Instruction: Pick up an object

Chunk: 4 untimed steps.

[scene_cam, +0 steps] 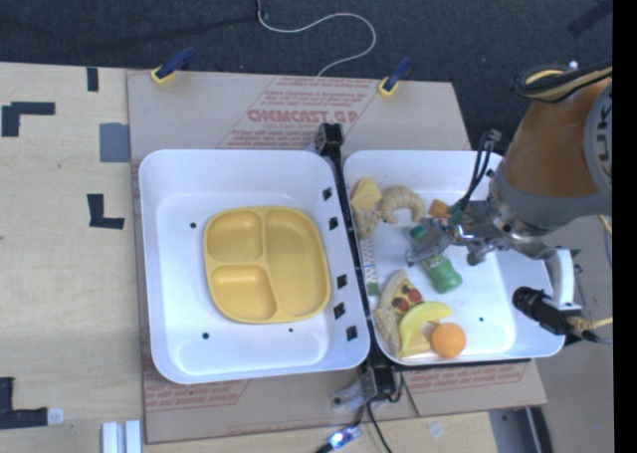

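Orange fruit (449, 339) nearest the camera, at about five o'clock in the right bin (498, 343). Touching it at nine o'clock, yellow banana (422, 320), and just beyond that a pizza-slice toy (403, 294) against the bin's left wall. Farther in, green bottle-like object (440, 272) lying tilted near the bin's middle. Directly over its upper end, gripper (435, 239) hanging low, reached in from three o'clock on a grey arm with an orange band (557, 147). Finger spread hard to judge from above; nothing seen clamped between them. Beyond the gripper, at eleven o'clock, pale croissant shape (401, 202) and a yellow wedge (364, 193) near the far left corner; small orange piece (439, 208) just beside the croissant. Left bin (159, 242) alongside, holding a yellow divided plate (266, 264) in its middle. Both bins on brown cardboard sheet (289, 113), held at twelve o'clock by two blue and yellow clamps (173, 65). Farthest back, white cable (318, 28) looping over dark floor.
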{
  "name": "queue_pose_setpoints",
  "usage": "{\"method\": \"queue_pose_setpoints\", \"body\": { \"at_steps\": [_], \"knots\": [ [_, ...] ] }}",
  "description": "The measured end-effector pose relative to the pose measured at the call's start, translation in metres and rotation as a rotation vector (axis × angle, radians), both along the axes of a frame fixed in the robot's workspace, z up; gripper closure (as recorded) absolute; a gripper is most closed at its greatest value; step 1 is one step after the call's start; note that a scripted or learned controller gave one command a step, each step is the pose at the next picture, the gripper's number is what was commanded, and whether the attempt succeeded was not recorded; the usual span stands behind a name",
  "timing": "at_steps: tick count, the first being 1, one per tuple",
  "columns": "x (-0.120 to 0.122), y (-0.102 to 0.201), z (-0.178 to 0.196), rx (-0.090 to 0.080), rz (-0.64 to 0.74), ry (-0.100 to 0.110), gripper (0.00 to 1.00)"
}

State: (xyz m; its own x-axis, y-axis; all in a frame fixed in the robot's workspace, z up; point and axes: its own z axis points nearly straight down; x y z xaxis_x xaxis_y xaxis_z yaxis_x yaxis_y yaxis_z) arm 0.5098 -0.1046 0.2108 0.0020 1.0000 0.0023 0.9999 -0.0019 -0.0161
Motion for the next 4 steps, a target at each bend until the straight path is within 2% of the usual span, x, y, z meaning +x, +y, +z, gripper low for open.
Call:
{"method": "queue_pose_setpoints", "body": {
  "at_steps": [1, 2, 3, 4],
  "knots": [
    [0.003, 0.000, 0.007, -0.002, 0.003, -0.014, 0.00],
    [0.004, 0.005, -0.057, -0.001, 0.003, -0.008, 0.00],
    [0.001, 0.000, -0.119, -0.012, -0.005, -0.019, 0.00],
    [0.002, -0.003, -0.125, -0.008, -0.002, -0.020, 0.00]
  ]
}}
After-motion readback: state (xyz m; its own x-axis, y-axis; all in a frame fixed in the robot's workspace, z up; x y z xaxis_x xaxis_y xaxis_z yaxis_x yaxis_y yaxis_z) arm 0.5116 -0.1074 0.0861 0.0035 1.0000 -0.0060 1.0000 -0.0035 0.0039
